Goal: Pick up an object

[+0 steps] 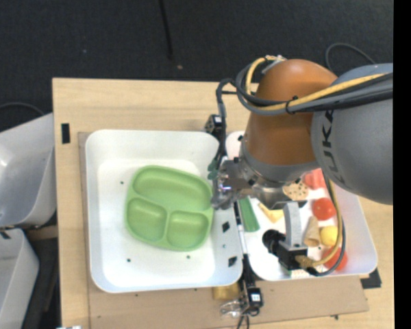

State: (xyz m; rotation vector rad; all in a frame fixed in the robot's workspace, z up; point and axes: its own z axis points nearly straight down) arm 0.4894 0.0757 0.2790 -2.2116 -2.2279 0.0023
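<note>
My gripper (264,196) hangs low over the left part of the right bin (359,249), mostly hidden beneath the orange wrist band and grey arm. Small objects lie in that bin around it: a dark green stick (248,214), a yellow wedge (270,216), a tan piece with dark holes (296,192), a salmon-pink object (315,178), a red round object (323,208) and a yellow one (328,235). I see nothing between the gripper's fingers. The arm covers much of the bin's floor.
The left bin (103,252) holds a light green divided plate (170,208) lying flat near its middle. The two bins' rims meet just left of the gripper. A white object (17,177) sits off the bench at the left.
</note>
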